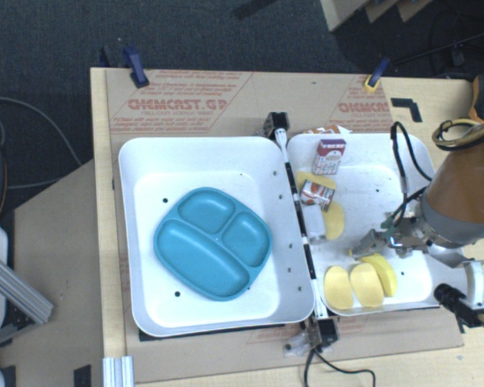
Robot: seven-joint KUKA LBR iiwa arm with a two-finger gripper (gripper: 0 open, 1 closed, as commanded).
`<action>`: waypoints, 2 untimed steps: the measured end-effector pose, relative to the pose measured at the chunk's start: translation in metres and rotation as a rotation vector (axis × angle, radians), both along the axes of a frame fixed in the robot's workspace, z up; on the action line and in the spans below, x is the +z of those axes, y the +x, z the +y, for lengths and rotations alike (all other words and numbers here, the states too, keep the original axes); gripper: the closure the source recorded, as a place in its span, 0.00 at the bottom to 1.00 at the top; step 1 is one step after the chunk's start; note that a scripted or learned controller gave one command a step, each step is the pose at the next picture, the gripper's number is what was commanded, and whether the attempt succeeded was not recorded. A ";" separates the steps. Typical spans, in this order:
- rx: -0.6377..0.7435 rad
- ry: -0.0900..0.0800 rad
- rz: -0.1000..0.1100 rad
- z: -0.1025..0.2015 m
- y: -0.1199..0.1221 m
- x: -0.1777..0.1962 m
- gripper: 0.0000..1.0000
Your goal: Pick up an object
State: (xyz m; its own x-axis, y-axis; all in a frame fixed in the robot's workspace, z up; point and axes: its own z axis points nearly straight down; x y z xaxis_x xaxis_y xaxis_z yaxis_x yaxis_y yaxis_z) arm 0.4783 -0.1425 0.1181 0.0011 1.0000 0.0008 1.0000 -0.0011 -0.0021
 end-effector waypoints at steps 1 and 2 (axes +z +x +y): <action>0.001 0.001 0.000 0.004 0.000 -0.034 0.00; -0.001 0.000 -0.002 0.004 0.001 -0.024 1.00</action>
